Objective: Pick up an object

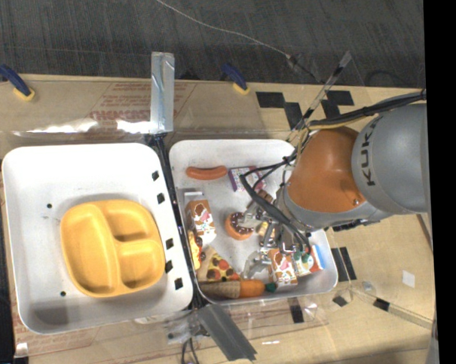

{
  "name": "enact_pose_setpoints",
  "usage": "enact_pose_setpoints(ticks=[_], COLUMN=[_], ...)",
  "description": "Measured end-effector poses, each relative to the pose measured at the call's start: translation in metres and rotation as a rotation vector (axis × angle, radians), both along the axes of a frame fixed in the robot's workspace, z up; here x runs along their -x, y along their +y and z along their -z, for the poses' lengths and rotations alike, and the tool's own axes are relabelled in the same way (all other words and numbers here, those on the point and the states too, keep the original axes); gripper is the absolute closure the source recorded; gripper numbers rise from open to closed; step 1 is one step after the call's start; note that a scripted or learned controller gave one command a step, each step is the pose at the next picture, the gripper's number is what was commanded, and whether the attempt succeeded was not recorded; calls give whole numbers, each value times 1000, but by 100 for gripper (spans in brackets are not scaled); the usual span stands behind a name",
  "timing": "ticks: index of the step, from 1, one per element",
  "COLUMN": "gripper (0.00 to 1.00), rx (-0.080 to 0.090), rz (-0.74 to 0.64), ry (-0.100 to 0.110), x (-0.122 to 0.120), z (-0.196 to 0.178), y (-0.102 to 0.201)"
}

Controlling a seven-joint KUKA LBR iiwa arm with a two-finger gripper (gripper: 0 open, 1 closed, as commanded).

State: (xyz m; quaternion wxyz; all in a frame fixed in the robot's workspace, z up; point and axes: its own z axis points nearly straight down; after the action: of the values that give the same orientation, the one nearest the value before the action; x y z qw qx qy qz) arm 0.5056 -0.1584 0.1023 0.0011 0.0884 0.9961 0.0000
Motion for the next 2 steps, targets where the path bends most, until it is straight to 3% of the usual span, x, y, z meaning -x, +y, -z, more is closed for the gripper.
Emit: enact_pose_setpoints(ticks=[1,2], gripper=[0,100], rx=[1,3], rz=[147,141], ry=[-4,-4], x=[-13,-13], z=[6,-4], y=[46,47])
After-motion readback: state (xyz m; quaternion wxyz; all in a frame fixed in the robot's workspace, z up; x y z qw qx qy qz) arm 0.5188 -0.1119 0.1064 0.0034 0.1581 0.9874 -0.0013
